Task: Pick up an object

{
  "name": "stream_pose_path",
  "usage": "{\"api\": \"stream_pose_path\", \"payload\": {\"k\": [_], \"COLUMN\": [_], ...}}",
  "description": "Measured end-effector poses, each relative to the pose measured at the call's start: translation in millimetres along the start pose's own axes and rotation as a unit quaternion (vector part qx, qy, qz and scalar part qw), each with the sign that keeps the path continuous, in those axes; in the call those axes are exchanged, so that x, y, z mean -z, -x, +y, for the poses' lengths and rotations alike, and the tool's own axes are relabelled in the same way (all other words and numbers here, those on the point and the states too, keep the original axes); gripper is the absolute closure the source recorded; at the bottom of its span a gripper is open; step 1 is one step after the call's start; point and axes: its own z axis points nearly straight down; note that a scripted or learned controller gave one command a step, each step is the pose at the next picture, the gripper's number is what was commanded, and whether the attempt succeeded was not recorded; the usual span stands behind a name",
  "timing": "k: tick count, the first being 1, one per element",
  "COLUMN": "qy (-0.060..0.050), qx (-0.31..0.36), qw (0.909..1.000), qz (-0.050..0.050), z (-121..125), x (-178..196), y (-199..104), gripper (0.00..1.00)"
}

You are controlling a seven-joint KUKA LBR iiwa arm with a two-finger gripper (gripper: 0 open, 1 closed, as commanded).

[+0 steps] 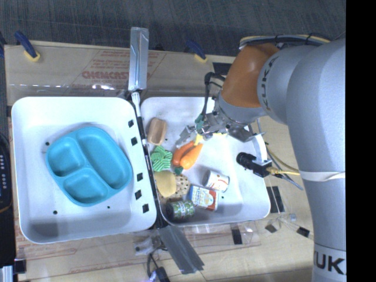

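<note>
Orange was the colour to watch: a toy carrot (188, 153) lay near the middle of the right bin (176, 106), and the gripper (197, 131) was down just at its 12 o'clock end, close enough that the two seemed to touch. Whether the gripper was apart or together could not be told from this slanted view, since the grey arm (294, 98) and its wrist covered most of it, and nothing was plainly seen held. By my reading the pick was at the reach-and-grasp stage, with the descent into the bin done and the closing and lifting left to do. Around the carrot the bin was crowded: a tan bread-like piece (156, 130) at 10 o'clock, a green leafy toy (160, 158) at 9 o'clock, a yellowish piece (165, 184) at 7 o'clock, a small can (216, 181) and a printed carton (204, 197) at 5 o'clock, and a dark green tin (180, 209) at 6 o'clock. At 9 o'clock from all this, the left bin (35, 216) carried a blue divided plate (88, 164), well apart from the work.
</note>
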Motion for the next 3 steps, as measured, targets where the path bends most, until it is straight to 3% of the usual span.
{"api": "stream_pose_path", "payload": {"k": [1,2,3], "qy": [0.005,0.005,0.010], "qx": [-0.009,-0.008,0.014], "qw": [0.9999,1.0000,0.9998], "qz": [-0.002,-0.003,-0.004], "z": [-21,-20,55], "x": [-35,-24,72], "y": [-5,-4,-46], "gripper": [0.00,1.00,1.00]}}
